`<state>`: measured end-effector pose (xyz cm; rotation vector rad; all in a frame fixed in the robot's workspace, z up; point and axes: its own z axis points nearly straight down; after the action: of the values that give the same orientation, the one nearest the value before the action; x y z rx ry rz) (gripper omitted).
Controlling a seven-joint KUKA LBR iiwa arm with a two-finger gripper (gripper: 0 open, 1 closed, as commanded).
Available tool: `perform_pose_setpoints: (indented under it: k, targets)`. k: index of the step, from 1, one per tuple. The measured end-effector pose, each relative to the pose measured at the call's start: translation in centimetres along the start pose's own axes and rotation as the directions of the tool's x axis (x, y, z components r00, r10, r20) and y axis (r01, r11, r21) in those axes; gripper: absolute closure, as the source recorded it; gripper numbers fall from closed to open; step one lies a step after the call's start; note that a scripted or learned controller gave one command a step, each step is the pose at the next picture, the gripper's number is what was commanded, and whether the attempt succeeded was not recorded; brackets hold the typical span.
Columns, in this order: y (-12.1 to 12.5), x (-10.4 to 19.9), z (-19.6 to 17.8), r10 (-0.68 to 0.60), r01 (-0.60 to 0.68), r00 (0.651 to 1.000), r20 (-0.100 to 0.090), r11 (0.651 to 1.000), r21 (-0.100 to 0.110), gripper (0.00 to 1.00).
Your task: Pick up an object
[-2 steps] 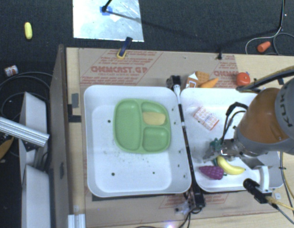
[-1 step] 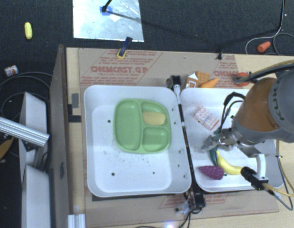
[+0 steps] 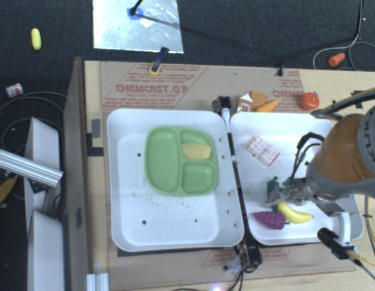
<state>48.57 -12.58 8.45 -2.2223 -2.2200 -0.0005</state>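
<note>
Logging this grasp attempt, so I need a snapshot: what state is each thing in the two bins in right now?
Green tray: flat in left bin.
Yellow piece: in the tray's upper right compartment.
Banana: lying in right bin.
Purple grapes: beside the banana.
Pink packet: lying flat, apart.
Gripper: low over right bin.

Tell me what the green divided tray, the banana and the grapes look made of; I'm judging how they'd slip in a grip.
The green divided tray looks like moulded plastic with a matte finish, even in colour and with rounded compartment edges. The banana seems to be smooth toy plastic, uniformly yellow with a faint sheen. The grapes look like a bumpy purple plastic or rubber cluster; the view is too coarse to say which.
</note>
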Motion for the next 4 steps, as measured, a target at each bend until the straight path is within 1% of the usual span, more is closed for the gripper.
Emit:
perform_pose_setpoints:
  k: [1, 2, 3, 4]
  targets:
    - [0.3, 0.1, -1.1, -0.003, 0.002, 1.000, 0.000, 1.000, -0.004, 1.00]
    - [4.3, 5.3, -10.4, -0.010, 0.010, 1.000, 0.001, 1.000, -0.009, 1.00]
    - [4.7, 10.0, -14.1, -0.010, 0.010, 1.000, 0.000, 1.000, -0.005, 1.00]
    - [6.2, 14.1, -14.9, -0.010, 0.010, 1.000, -0.001, 1.000, -0.004, 1.00]
